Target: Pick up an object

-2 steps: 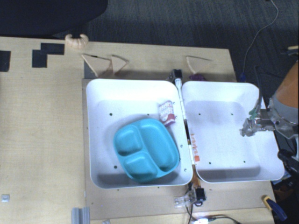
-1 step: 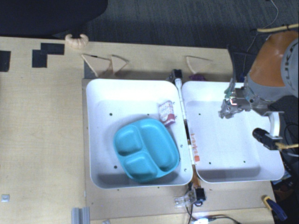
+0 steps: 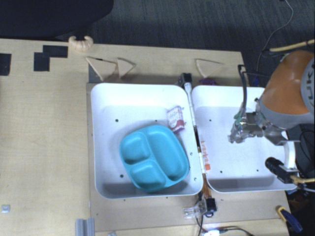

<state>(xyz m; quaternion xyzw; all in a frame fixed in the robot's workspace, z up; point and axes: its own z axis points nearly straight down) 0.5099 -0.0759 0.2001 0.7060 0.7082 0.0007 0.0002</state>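
A blue divided plate [image 3: 155, 157] lies in the left bin [image 3: 106, 132], toward its front. A small white and red packet [image 3: 175, 118] rests just behind the plate, near the bin's right wall. My gripper [image 3: 239, 132] hangs over the middle of the right bin [image 3: 216, 117], reaching in from the right. Nothing lies on the white floor under or beside it. The plate and the packet are both well to its left, across the wall between the bins.
An orange and white strip [image 3: 204, 157] lies along the rim between the two bins. A small purple thing [image 3: 209, 81] sits just behind the right bin. The wooden bench [image 3: 44, 146] spreads out to the left.
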